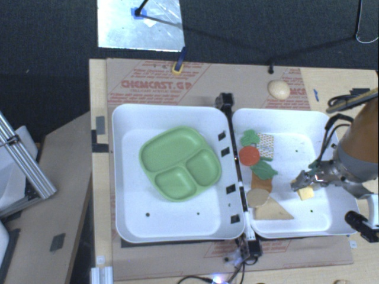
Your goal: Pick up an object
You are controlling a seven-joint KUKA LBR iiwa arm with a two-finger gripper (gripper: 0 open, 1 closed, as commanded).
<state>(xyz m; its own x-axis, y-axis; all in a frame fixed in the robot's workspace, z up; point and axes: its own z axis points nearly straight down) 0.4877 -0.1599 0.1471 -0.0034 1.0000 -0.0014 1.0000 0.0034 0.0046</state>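
A tan table [154, 78] printed with red lettering stands on dark carpet [47, 46], a shiny metal sheet [141, 15] behind it. The left bin [127, 218] holds a green divided plate [180, 163]. The right bin [314, 220] holds a red tomato [249, 155], green leaves [264, 170] and a tan wedge [271, 210] along its left side. The gripper [306, 185] hovers over a small yellow block [305, 193] near that bin's right side; whether it is closed, I cannot tell.

A small pale-yellow block [305, 193] is lying flat on the right bin's [296, 226] floor, while a red round piece [249, 155], green leafy pieces [250, 138], a tan wedge [272, 210] and what looks like a brown disc [258, 196] are clustering along its left wall.
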